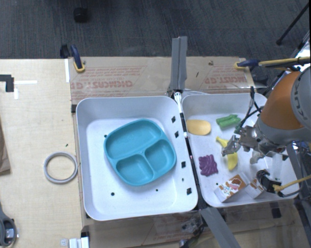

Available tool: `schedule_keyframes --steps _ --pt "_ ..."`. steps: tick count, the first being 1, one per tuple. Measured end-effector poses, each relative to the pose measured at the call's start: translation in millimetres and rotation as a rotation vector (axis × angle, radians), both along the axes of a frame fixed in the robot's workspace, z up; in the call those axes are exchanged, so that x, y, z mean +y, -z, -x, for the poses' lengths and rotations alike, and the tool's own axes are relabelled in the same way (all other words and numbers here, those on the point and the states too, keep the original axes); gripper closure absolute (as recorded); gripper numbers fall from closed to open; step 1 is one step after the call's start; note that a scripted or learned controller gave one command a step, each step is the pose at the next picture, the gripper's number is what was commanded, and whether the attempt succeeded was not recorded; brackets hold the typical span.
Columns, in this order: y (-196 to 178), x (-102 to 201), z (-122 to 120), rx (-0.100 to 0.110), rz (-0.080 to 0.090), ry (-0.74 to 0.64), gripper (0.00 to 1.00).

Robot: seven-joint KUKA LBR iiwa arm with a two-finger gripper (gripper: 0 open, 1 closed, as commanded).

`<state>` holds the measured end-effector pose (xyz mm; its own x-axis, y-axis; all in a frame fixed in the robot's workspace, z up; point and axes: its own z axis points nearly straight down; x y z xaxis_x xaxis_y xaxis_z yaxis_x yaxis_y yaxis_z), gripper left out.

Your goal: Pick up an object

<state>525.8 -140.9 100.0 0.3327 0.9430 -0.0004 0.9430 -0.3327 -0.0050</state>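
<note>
claw (232, 150): low in right bin (216, 104), fingers spread apart, touching yellow banana toy (229, 153) (not gripped)
right bin: yellow-orange oval (198, 127), green piece (227, 121), purple grapes (208, 165), printed carton (231, 187)
left bin (96, 163): blue divided plate (140, 152)

Robotics lab, taped cardboard-topped bench (33, 125), clamps (77, 60), white bins (85, 164)

Tape ring (61, 167), scissors (5, 229) — on the bench (33, 125).
</note>
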Motion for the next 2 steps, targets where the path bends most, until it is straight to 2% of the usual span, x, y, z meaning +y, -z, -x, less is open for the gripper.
schedule_keyframes --steps 1,2 --pt "-91 67 48 -0.002 0.001 -0.158 0.0" --pt "9 36 23 -0.001 0.001 0.095 0.0"
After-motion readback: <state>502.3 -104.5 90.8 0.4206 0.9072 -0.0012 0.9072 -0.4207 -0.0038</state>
